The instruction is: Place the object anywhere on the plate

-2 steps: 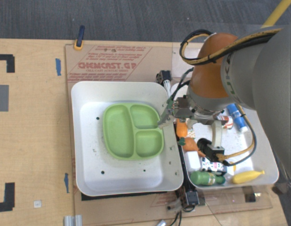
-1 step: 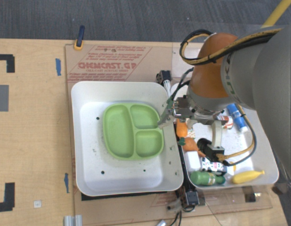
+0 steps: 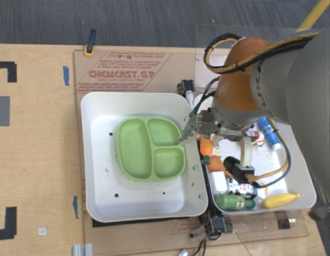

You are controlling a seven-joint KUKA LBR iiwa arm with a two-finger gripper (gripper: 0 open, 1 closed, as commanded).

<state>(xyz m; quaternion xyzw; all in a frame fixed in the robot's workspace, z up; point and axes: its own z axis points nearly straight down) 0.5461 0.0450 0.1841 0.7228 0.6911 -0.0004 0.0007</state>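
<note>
Clutter fills the nearest corner of the right bin (image 3: pixel 306 188): a yellow banana (image 3: pixel 281 199) by the front rim, a dark green bottle-like thing (image 3: pixel 233 201) just beside it, and a printed card (image 3: pixel 241 188) behind them. Further in lie orange pieces (image 3: pixel 214 163) near the wall between the bins, and a blue tube (image 3: pixel 268 132) toward the far side. The arm (image 3: pixel 245 84) hangs over this bin, its orange band uppermost, and hides its pincer (image 3: pixel 229 143); whether that is released or clenched I cannot tell. Which of these is the object I cannot say. In the left bin (image 3: pixel 95 143) the green divided plate (image 3: pixel 151 148) lies flat. Beyond, the table (image 3: pixel 37 116) carries printed cardboard (image 3: pixel 122 71).
</note>
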